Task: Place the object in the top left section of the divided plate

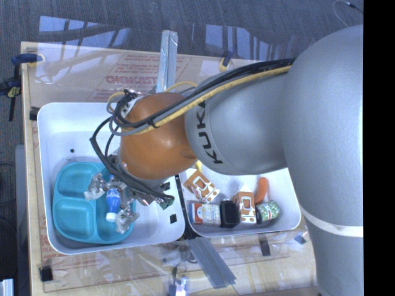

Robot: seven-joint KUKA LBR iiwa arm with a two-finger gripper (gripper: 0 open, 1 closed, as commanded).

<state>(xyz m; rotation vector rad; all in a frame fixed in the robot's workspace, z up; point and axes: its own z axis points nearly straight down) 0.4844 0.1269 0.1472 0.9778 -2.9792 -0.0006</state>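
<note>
A blue divided plate (77,205) lies in the left bin (52,128), toward its front left. My gripper (112,202) hangs over the plate's right side, its metal fingers (95,189) spread to either side of a small blue and white object (113,200). That object sits between the fingers, above the plate's right-hand section. The orange wrist band (154,137) and grey arm cover the middle of both bins.
The right bin (290,184) holds several small items: an orange and white box (202,185), a red and white pack (207,213), a black item (229,213), a green can (268,211) and an orange carrot-like piece (262,189). The far part of the left bin is bare white.
</note>
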